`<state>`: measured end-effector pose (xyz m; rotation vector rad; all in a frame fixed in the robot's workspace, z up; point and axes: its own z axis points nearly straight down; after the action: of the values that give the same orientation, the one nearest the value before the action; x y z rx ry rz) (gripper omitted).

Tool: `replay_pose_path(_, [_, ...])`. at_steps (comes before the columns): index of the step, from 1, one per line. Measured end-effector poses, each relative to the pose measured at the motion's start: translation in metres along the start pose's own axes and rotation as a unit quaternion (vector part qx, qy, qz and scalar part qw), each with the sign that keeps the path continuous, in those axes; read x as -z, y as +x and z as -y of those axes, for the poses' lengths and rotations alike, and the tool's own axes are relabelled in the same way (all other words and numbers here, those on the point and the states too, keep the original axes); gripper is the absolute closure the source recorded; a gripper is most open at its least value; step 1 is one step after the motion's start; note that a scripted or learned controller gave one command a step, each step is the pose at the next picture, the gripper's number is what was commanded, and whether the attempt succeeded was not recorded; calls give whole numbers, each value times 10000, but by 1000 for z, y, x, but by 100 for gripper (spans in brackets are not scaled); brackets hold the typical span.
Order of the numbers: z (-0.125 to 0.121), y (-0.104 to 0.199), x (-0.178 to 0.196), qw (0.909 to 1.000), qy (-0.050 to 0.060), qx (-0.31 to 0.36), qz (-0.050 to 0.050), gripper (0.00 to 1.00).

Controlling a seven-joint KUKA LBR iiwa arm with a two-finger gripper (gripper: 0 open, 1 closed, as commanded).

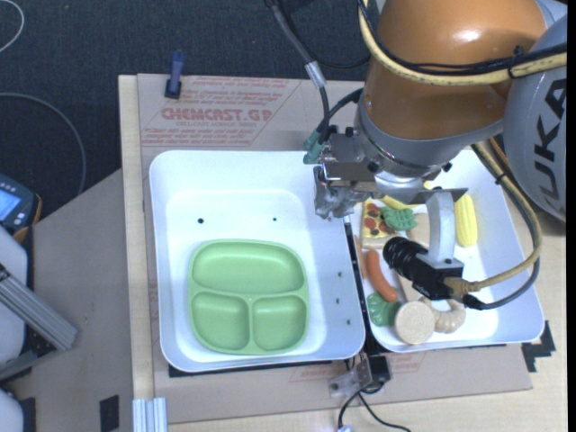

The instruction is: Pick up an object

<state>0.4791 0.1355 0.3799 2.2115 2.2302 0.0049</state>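
- So, how many bins do we see?
- We count two: a left bin (pixel 166 241) and a right bin (pixel 515 318). One green plate (pixel 243 268) with three dips lies in the left one.
- And the toys?
- In the right bin we see one yellow corn (pixel 465 220) at 1 o'clock, one orange sausage (pixel 382 275) at 9 o'clock and one round cookie (pixel 415 323) at 7 o'clock.
- And the claw (pixel 333 203)?
- It hangs at that bin's 11 o'clock corner. We cannot tell if it is apart or together.

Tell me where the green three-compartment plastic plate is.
The green plate lies in the view's left white bin, toward its near edge, left of the orange toy sausage.
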Motion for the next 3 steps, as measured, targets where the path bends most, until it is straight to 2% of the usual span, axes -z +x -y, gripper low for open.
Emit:
replay_pose_path(1, [-1, 19, 165, 10000, -87, -15, -30, 100])
replay_pose_path(2, [0, 94, 88, 10000, 60, 3, 21, 100])
replay_pose_path(3, [-25, 23, -37, 9999, 81, -86, 43, 100])
